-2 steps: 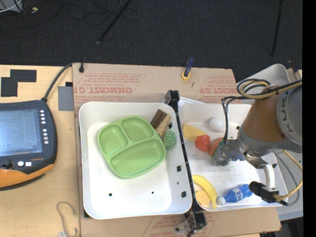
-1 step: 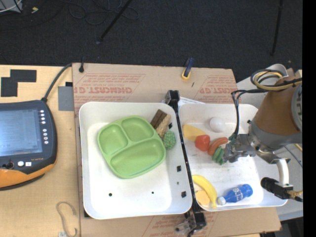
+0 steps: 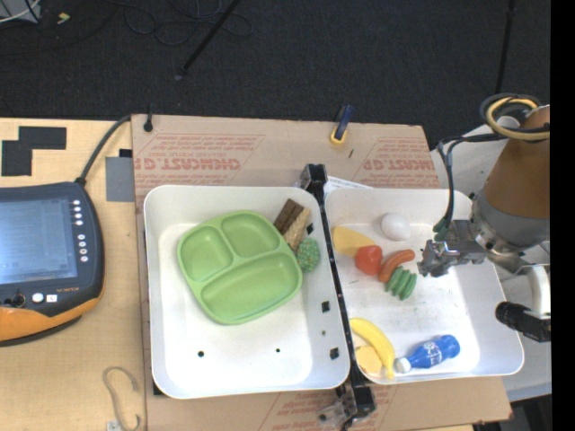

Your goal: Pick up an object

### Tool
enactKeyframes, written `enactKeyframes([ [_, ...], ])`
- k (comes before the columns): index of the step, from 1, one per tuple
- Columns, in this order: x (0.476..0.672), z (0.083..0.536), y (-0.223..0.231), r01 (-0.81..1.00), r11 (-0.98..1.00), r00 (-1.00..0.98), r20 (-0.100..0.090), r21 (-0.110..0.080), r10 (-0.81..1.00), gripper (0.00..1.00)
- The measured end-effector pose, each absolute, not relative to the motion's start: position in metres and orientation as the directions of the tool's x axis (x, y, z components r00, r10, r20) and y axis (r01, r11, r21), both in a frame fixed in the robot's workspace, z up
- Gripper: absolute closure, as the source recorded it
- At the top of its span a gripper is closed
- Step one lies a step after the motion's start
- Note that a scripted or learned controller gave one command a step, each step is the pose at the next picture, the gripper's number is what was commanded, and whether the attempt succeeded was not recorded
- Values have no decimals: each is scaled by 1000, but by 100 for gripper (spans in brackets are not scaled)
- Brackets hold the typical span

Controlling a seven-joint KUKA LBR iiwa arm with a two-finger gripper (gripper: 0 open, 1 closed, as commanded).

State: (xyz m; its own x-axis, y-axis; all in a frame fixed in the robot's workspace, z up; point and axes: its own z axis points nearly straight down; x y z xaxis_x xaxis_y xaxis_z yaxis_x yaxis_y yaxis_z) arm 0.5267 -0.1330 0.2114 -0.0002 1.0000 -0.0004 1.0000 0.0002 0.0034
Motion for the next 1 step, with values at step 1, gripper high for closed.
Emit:
enactKeyframes([
  [1, 527, 228, -134, 1000, 0, 0, 0, 0, 1000, 100],
])
